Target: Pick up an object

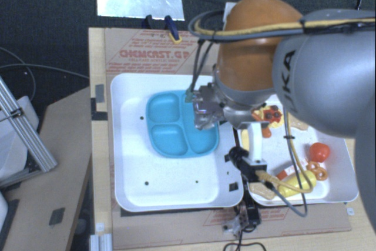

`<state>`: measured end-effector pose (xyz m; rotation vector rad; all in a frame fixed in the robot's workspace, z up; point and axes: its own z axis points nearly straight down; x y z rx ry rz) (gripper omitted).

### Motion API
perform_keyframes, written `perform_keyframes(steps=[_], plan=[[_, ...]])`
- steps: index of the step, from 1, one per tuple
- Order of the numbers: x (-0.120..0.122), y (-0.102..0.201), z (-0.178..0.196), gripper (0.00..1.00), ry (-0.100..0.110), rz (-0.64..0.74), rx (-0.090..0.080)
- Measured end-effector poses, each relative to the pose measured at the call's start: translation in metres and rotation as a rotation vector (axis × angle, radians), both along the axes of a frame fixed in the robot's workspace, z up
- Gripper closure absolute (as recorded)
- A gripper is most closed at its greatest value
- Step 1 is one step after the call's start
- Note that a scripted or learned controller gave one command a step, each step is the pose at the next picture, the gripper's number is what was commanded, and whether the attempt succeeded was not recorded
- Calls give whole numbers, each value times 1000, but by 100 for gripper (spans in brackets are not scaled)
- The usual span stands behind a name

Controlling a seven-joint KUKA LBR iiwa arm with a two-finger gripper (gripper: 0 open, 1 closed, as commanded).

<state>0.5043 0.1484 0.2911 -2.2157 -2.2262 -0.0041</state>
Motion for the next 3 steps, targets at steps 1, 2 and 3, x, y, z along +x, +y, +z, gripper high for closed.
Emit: perform_keyframes(steps=[1, 2, 3], plan=[[2, 0, 8, 100, -1, 5, -1], [49, -6, 231, 100, -20, 0, 3], [-20, -35, 169, 100, 7, -6, -3]])
